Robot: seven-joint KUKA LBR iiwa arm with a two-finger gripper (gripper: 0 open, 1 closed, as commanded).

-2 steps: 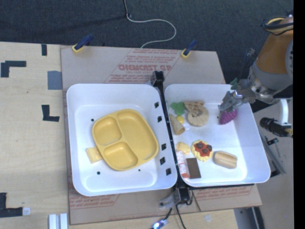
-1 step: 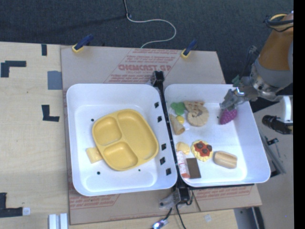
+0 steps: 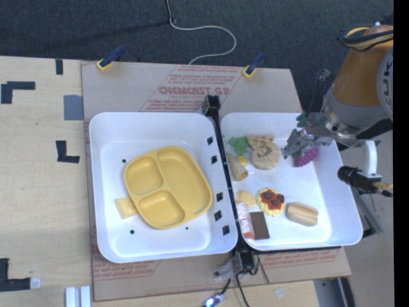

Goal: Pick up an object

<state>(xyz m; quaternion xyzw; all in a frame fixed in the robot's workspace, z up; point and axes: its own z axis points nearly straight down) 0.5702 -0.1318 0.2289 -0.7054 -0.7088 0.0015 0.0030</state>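
right now the gripper point(image 3: 299, 142) hangs low over the far right part of the right bin point(image 3: 332, 232); whether it is spread or closed i cannot tell, the view is too dark there. just beside it, on its right and a little nearer the camera, lies a purple grape bunch point(image 3: 305, 155), touching or nearly so. leftward sits a round cookie point(image 3: 263, 153), then a green piece point(image 3: 238, 144). the grapes look the likeliest pick, their long axis running slantwise
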